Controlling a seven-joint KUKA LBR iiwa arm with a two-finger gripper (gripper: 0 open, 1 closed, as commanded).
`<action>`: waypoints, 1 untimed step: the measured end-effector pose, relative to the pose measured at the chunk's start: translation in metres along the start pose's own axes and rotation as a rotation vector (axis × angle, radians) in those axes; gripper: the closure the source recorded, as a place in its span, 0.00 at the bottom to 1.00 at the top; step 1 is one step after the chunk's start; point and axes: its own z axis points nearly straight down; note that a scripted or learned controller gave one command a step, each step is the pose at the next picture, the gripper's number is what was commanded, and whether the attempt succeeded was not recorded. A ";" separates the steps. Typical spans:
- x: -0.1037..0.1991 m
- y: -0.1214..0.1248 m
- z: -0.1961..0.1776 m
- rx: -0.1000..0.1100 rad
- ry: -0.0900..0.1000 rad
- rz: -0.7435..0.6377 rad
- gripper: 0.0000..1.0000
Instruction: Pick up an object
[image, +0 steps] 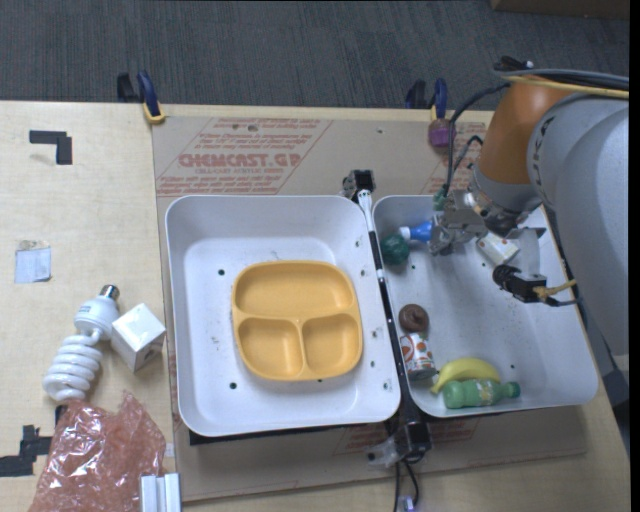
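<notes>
Camera view: arm (560, 150) bent low over right bin (560, 390) (far corner).

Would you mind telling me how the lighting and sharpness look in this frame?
Camera view: light is even and soft, with faint shadows inside the left bin around the yellow tray; mild glare on the arm's grey casing; small items near the gripper look slightly blurred.

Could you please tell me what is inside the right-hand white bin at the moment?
The right bin holds a banana, a green bottle, a small can, a brown round piece and a teal item. The arm covers its far corner.
</notes>
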 end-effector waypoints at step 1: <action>0.000 0.000 0.000 -0.001 0.000 0.000 0.00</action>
